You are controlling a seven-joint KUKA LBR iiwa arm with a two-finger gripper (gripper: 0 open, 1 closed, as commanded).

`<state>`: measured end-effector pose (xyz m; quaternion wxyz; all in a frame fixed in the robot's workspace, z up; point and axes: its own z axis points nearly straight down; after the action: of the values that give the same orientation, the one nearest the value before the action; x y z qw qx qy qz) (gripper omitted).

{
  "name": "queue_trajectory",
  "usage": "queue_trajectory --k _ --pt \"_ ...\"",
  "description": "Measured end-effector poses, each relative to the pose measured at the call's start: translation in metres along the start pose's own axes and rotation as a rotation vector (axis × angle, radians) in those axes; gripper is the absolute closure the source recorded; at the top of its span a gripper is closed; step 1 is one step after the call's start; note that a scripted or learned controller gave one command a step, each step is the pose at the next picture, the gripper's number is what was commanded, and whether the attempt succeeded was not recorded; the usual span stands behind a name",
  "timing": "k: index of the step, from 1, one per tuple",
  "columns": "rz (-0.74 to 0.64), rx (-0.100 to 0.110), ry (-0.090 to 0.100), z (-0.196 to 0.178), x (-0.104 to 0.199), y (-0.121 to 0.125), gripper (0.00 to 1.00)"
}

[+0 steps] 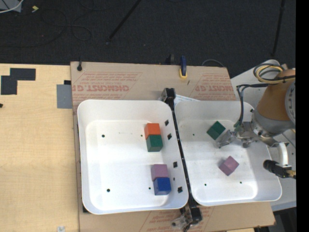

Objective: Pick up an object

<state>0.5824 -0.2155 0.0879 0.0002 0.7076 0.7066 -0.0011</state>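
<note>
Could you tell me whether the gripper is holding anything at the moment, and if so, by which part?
Nothing is held: the gripper sits just right of the green block in the right bin, with no block between its fingers.

A dark carpet floor (145, 23) with thin cables (63, 18) lies behind a light wooden bench (34, 153) and cardboard sheet (120, 83).

my arm (276, 103): cut off at the right edge above the orange band | my fingers (227, 140): too small and blurred to tell their spread | cardboard print: mirrored, partly hidden under bins
</note>
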Motion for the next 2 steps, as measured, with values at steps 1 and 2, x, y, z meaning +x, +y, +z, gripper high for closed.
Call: queue_trajectory --k 1,2 --pt "-0.005 -0.003 0.002 0.0 0.009 0.045 0.0" --pt "-0.004 0.0 0.003 -0.018 0.026 0.062 0.0"
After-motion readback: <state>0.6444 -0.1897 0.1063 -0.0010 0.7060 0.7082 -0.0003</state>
